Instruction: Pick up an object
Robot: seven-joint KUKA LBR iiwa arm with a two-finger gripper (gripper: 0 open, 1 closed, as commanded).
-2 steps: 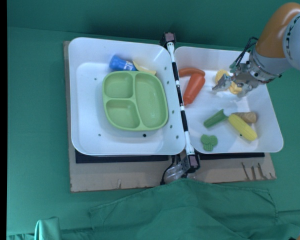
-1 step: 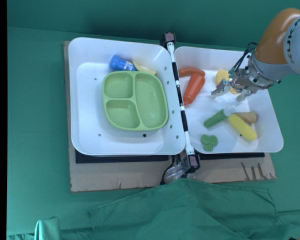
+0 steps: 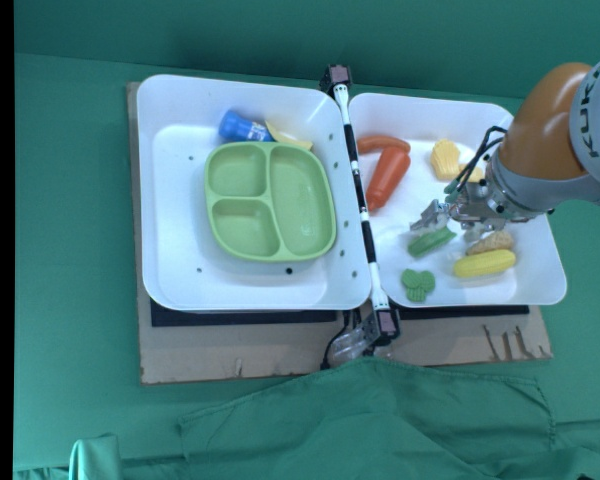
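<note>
The arm (image 3: 570, 133) carries partial white lettering, "KU", at the frame's right edge. Its claw (image 3: 435, 218) hangs over the right bin (image 3: 540, 288), just above a green bean pod (image 3: 431, 241); whether it is spread or pressed together, I cannot tell.

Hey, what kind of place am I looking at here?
Likely a robotics lab bench for grasping trials, not a kitchen: a robot arm reaches over two white bins of toy food, such as a plastic carrot, on green cloth.

One fixed camera looks down at a slant on both white bins (image 3: 180, 268).
</note>
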